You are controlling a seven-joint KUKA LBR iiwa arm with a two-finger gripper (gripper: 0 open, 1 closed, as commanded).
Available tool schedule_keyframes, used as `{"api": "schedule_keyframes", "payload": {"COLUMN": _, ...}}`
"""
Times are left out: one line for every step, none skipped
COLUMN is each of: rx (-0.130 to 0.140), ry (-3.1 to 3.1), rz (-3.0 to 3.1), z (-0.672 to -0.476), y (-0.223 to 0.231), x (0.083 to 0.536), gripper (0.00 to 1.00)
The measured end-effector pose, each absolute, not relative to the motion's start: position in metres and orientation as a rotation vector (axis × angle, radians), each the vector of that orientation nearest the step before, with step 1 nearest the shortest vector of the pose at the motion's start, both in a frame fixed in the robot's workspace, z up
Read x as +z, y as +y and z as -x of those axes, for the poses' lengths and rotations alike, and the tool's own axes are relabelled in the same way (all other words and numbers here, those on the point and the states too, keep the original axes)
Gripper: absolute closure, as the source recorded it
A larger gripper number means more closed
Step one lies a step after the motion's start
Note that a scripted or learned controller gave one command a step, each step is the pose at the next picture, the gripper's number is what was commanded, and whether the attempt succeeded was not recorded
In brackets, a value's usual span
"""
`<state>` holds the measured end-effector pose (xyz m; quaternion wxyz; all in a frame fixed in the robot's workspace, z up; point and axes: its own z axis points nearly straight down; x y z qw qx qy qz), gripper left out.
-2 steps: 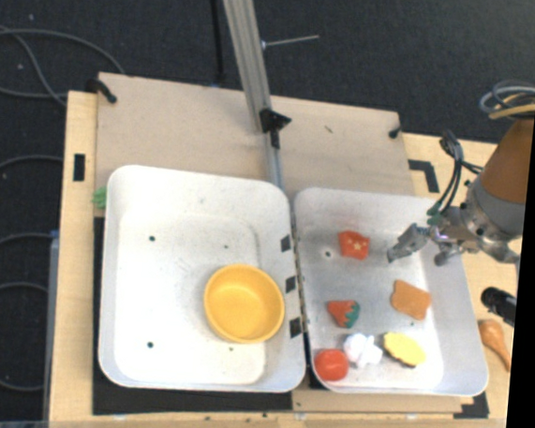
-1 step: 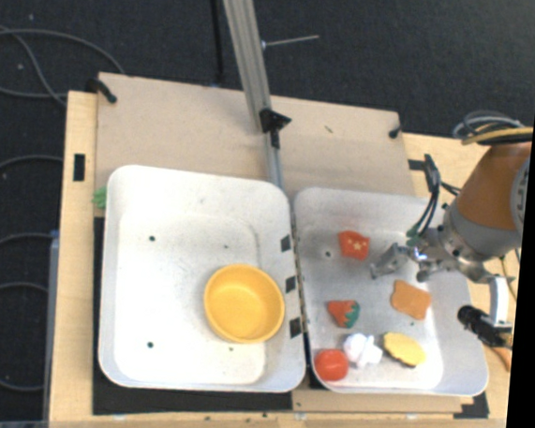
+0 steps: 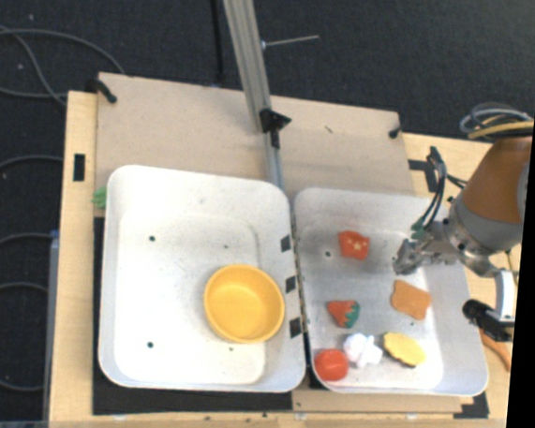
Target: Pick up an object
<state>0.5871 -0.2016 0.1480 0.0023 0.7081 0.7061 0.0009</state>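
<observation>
In the right bin (image 3: pixel 440 380) lie a red-orange block (image 3: pixel 354 246), an orange wedge (image 3: pixel 411 300), a strawberry-like red piece with green (image 3: pixel 343 312), a red ball (image 3: pixel 332 364), a small white lump (image 3: pixel 361 350) and a yellow piece (image 3: pixel 404 349). My gripper (image 3: pixel 408 260) hangs over the bin's right half, just above and left of the orange wedge, with nothing seen between its fingers. A yellow bowl (image 3: pixel 244 303) sits in the left bin (image 3: pixel 155 207).
A slanted aluminium post (image 3: pixel 250 56) rises from behind the bins' shared edge. The arm's orange band (image 3: pixel 498 184) and grey wrist come in over the right bin's right rim. Cables lie on the dark floor to the left.
</observation>
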Motion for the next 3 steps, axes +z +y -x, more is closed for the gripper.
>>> {"api": "schedule_keyframes", "payload": {"rx": 0.006, "ry": 2.220, "rz": -2.213, "z": -0.591, "y": -0.205, "x": 0.212, "gripper": 1.00}}
{"api": "schedule_keyframes", "payload": {"rx": 0.004, "ry": 2.224, "rz": -2.215, "z": -0.592, "y": -0.206, "x": 0.230, "gripper": 1.00}}
{"api": "schedule_keyframes", "payload": {"rx": 0.001, "ry": 2.228, "rz": -2.215, "z": -0.592, "y": -0.159, "x": 0.227, "gripper": 1.00}}
